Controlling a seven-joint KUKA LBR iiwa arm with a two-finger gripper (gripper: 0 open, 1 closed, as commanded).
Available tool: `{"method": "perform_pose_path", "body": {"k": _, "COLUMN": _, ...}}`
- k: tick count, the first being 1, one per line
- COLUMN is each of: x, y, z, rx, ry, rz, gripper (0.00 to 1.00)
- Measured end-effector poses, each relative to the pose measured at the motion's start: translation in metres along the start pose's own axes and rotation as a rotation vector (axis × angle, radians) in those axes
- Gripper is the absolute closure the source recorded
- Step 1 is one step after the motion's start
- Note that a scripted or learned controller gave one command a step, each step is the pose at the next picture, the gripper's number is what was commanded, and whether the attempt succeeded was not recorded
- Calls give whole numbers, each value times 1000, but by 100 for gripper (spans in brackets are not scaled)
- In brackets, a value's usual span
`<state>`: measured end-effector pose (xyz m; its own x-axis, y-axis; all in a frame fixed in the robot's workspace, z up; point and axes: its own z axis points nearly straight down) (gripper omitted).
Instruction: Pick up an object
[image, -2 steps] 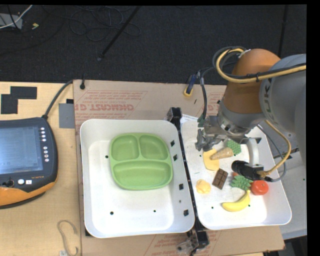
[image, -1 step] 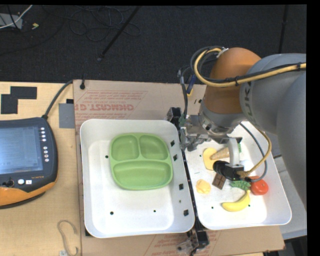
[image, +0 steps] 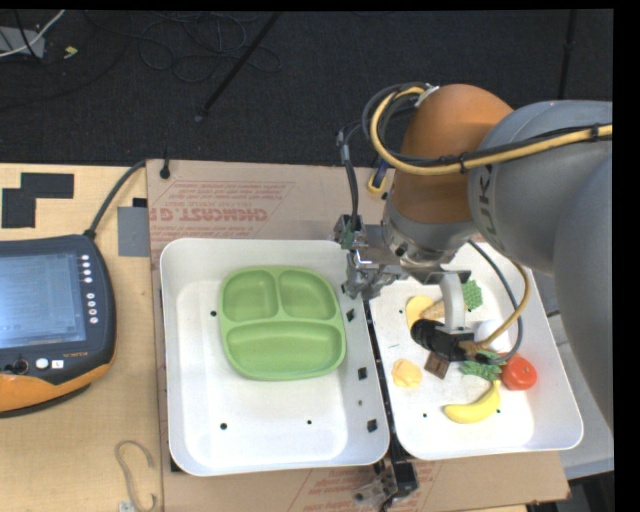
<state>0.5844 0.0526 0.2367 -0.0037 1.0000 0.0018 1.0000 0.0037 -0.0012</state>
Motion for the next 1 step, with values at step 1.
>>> {"method": "perform_pose_path", "body": {"k": 1, "x": 0, "y": 5, "z": 0, "rx": 2, "ry": -1, "rz": 0, "gripper": 100}}
